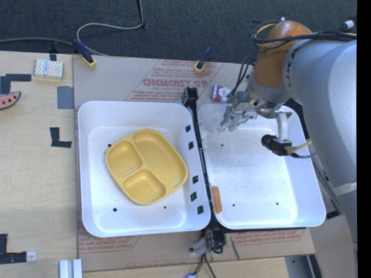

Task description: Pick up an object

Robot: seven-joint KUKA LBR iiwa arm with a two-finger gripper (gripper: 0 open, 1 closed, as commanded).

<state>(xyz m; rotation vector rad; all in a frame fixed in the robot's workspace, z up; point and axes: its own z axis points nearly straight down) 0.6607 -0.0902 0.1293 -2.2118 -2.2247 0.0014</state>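
Observation:
A yellow divided plate (146, 165) lies in the left bin (93, 213), a little left of its middle. A small orange piece (216, 199) rests against the left wall of the right bin (272, 213), near the front. My gripper (232, 121) hangs over the far left corner of the right bin, pointing down and to the left. Nothing shows at its tip. It is well apart from the orange piece and across the divider from the plate.
A black divider strip (196, 155) runs between the bins. A small red and white packet (218, 92) lies on the cardboard just behind the right bin. Two blue and yellow clamps (84, 52) (203, 63) hold the cardboard's far edge. The arm's body (324, 97) looms over the right side.

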